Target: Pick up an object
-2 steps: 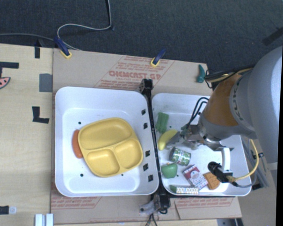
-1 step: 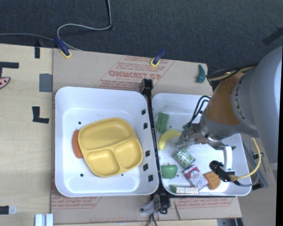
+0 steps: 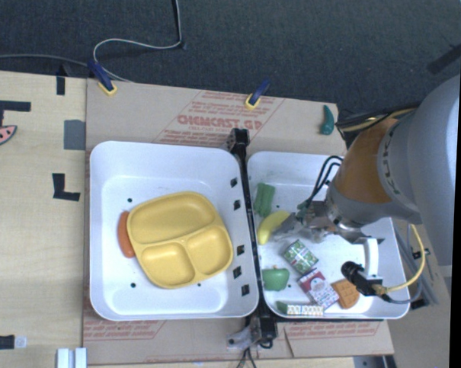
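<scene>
My gripper (image 3: 299, 222) is low in the right bin (image 3: 292, 165), just right of a yellow fruit-like piece (image 3: 269, 226) and above a green-and-white carton (image 3: 299, 256). I see nothing held in it. A dark green cylinder (image 3: 265, 198) lies near the bin's left wall. Along the front lie a green rounded item (image 3: 275, 278), a red-and-white packet (image 3: 317, 289), an orange piece (image 3: 347, 293) and a flat printed strip (image 3: 305, 308). The arm's wrist hides the bin's right middle.
The left bin (image 3: 109, 174) holds a yellow divided plate (image 3: 181, 238), with an orange item (image 3: 125, 236) tucked against its left edge. A black divider (image 3: 243, 218) runs between the bins. Blue and yellow clips (image 3: 257, 95) and a teal item (image 3: 326, 120) sit on the cardboard behind.
</scene>
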You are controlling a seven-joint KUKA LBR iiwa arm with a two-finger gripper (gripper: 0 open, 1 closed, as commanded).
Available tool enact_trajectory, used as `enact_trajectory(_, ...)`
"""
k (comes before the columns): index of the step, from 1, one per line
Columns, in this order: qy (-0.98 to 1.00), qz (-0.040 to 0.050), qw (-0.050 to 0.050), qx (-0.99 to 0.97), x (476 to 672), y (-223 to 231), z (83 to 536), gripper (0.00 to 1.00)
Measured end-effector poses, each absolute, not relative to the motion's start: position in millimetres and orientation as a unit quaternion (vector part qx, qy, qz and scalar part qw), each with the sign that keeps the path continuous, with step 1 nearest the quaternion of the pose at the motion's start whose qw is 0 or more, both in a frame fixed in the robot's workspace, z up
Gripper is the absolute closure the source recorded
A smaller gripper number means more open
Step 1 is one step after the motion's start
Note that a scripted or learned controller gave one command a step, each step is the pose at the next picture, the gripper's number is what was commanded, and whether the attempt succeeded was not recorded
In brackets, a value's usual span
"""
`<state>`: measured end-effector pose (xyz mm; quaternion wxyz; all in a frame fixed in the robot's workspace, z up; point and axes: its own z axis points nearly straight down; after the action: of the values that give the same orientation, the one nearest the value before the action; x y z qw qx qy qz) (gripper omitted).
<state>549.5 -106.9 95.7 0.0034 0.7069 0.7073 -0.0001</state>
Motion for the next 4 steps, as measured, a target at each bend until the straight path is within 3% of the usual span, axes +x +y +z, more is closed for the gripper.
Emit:
enact_trajectory(1,0.707,-0.0004,0.003,0.707,549.1,-106.6,104.8,1.0)
enact_trajectory(2,0.707,-0.0006,0.003,0.707,549.1,-106.6,104.8,0.0)
enact_trajectory(3,0.707,-0.0007,0.002,0.707,548.9,-106.3,113.9,1.0)
enact_trajectory(4,0.707,-0.0009,0.002,0.707,548.8,-106.4,113.8,0.0)
